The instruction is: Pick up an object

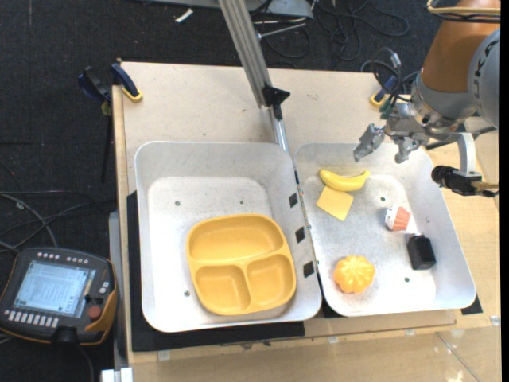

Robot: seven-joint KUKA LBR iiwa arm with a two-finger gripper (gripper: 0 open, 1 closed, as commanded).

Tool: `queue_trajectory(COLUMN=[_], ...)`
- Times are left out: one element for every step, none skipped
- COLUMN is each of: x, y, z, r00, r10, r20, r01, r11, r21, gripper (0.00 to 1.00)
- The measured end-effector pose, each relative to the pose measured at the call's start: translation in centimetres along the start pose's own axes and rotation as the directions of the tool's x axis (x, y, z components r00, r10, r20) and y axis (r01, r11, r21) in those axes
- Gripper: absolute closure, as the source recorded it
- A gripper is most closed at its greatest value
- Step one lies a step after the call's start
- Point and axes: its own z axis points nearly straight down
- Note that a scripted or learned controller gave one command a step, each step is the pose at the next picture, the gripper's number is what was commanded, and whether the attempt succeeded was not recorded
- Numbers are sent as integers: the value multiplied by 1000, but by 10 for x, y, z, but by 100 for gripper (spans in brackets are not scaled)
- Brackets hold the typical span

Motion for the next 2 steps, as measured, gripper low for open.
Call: queue_trajectory(x=[0,-8], y=[0,-3], z=[0,48], r00=[1000,1000], r10=[0,4], r20=[0,0], r01=[0,-4], r11=[1000,1000], r21=[0,4], gripper=[0,0])
